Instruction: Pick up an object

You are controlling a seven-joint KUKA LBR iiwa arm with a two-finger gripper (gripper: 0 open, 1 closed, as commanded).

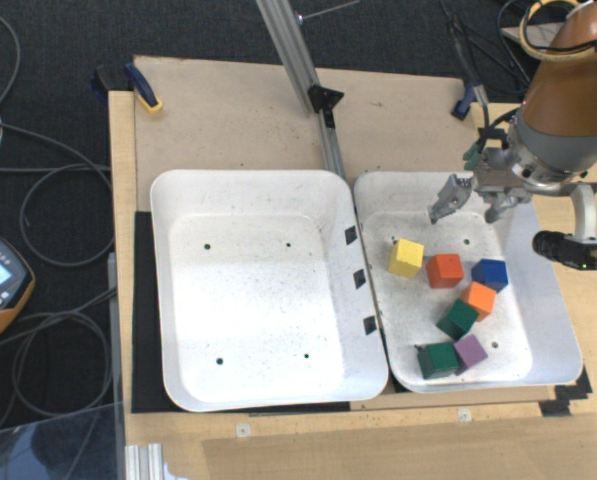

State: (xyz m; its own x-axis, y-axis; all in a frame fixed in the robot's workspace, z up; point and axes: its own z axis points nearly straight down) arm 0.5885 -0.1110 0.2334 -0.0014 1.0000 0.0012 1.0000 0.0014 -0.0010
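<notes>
Several small blocks lie in the right bin (pixel 538 368): a yellow block (pixel 406 257), a red-orange block (pixel 444 270), a blue block (pixel 490 273), an orange block (pixel 481 297), two green blocks (pixel 458 318) (pixel 438 359) and a purple block (pixel 470 351). My gripper (pixel 473 205) hangs over the back of the right bin, above and behind the blocks. Its two fingers (pixel 446 201) are spread apart with nothing between them.
The left bin (pixel 178 198) sits beside the right one. A slanted metal pole (pixel 296 63) rises from the back of the bench between the bins. Blue clamps (pixel 143 88) sit at the bench's back corners. Cables and a handheld device lie on the floor to the left.
</notes>
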